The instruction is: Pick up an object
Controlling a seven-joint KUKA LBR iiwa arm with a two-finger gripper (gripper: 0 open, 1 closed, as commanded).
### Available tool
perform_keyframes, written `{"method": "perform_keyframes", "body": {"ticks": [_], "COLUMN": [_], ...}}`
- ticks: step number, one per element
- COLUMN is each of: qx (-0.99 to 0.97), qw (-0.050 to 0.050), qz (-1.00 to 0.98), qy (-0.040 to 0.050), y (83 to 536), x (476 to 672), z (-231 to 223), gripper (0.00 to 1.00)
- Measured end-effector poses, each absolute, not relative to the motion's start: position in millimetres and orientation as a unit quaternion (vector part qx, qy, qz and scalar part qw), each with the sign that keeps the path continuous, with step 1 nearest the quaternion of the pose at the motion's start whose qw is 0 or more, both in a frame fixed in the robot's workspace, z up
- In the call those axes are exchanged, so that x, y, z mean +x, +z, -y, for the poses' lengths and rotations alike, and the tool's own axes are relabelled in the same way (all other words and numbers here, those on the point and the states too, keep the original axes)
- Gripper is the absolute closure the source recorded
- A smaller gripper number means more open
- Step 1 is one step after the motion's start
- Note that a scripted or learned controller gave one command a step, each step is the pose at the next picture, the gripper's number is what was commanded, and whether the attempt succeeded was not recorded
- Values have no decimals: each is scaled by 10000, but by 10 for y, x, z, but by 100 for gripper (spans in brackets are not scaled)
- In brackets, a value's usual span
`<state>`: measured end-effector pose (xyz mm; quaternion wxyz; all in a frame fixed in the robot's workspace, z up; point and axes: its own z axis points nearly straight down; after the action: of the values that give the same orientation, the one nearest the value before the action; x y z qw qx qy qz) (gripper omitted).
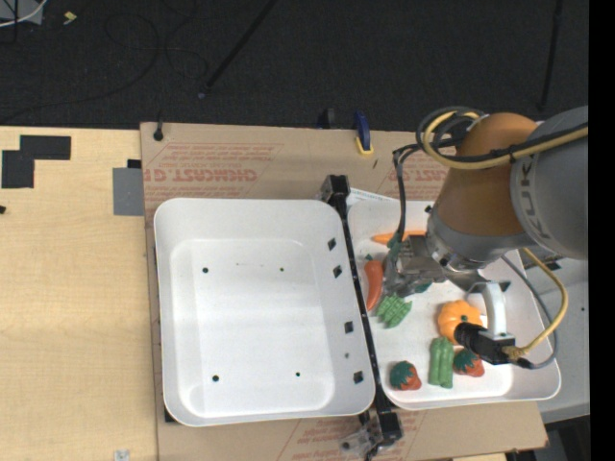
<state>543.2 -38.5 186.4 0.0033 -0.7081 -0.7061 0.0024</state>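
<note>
My gripper (402, 279) is low in the right bin (538, 384), near its left wall, just above a green leafy toy vegetable (392, 309). An orange carrot-like piece (373, 282) lies right beside it against the divider. Another orange piece (404, 237) pokes out from behind the wrist. An orange pumpkin-like toy (454, 317), a green ridged toy (440, 363), a red toy with a green top (405, 376) and a small red-green piece (469, 361) lie toward the front. The wrist hides how the fingers stand.
The left bin (192, 257) lies beside the right one, joined by a black clamped divider (351, 296). Both rest on a cardboard sheet (240, 161) over the wooden bench. The arm's bulk covers the right bin's back right part.
</note>
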Motion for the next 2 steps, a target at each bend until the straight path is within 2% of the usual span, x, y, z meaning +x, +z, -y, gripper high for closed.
{"method": "perform_keyframes", "body": {"ticks": [1, 2], "qx": [-7064, -7063], "qw": [-63, -7], "qz": [7078, 7080], "qy": [-56, 0], "y": [3707, 3859], "x": [5593, 5884], "z": [338, 447], "gripper": [100, 100]}}
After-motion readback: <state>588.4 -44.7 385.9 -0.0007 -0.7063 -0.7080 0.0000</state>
